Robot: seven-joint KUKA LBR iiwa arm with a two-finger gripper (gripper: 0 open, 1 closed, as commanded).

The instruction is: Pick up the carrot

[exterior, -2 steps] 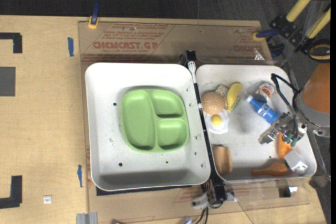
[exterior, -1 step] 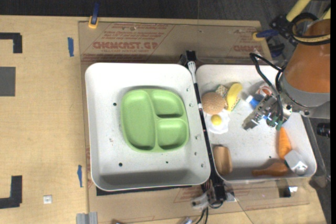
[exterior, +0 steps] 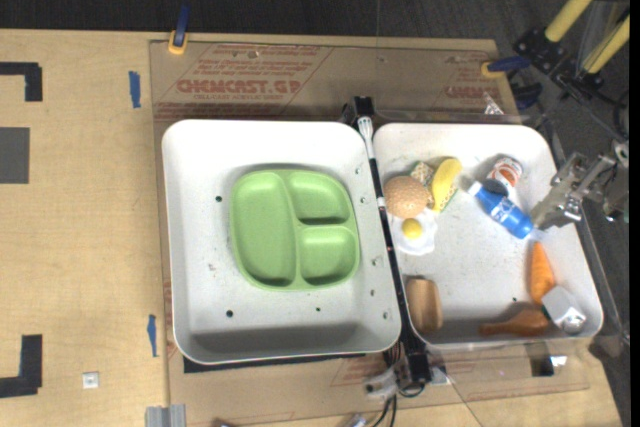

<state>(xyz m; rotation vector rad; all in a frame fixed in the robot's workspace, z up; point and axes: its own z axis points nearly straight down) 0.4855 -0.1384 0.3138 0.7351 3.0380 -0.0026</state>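
I see the carrot (exterior: 541, 271) lying against the right wall of the right bin (exterior: 470, 137), its length running along that wall, so I judge any grasp will be cramped on the wall side. Just toward the bin's near corner from the carrot sits a small grey block (exterior: 563, 306), touching or almost touching its tip. The hand (exterior: 566, 198) hovers above the carrot's far end, beside a blue bottle (exterior: 503, 210); I cannot tell how its grip stands.
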